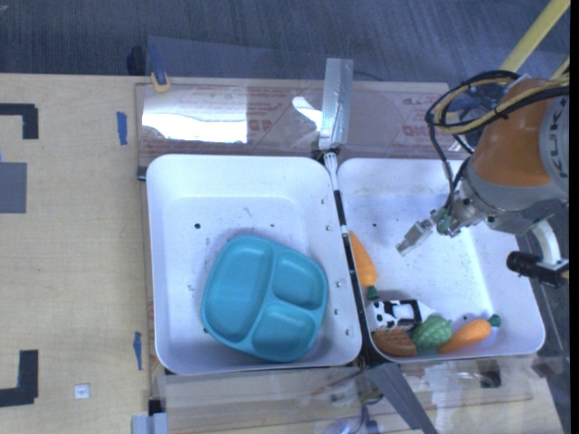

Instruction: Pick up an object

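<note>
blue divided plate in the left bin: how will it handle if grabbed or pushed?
The blue three-compartment plastic plate looks rigid, so probably no flexing. Its broad, shallow shape likely suits only a rim pinch. Its smooth surface on the left white bin floor suggests it would slide rather than tip when pushed.

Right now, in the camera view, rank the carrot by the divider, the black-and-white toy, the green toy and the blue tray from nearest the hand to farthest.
1. Carrot by the divider, left and below the hand, in the right bin.
2. Black-and-white toy, at that bin's near edge.
3. Green toy, just right of it; close to call with 2.
4. Blue tray, in the left bin.
</note>
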### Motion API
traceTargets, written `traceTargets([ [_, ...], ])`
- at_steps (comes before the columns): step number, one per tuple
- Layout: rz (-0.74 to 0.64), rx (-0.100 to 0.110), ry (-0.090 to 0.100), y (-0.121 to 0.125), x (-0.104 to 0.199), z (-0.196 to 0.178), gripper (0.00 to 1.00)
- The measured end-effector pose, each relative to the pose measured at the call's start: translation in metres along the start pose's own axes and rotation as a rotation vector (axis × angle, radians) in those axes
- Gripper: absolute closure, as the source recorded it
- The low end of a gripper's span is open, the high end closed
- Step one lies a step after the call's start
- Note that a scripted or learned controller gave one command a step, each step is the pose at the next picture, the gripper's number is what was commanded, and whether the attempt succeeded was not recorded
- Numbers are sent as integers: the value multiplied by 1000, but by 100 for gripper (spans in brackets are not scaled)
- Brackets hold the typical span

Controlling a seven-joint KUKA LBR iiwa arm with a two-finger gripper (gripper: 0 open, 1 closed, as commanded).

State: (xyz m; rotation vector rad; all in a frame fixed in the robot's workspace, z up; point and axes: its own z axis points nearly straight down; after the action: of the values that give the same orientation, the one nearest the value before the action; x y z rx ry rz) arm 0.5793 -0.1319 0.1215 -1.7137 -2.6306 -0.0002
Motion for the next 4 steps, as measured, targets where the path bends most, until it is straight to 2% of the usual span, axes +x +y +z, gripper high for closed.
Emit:
traceTargets([
  [1,11,-1,-3,6,-24,8,0],
  [2,301,-8,-4,-28,16,35,0],
  [3,515,-1,-2,-8,-56,22,0],
  [4,82,-4,-5,24,-79,8,0],
])
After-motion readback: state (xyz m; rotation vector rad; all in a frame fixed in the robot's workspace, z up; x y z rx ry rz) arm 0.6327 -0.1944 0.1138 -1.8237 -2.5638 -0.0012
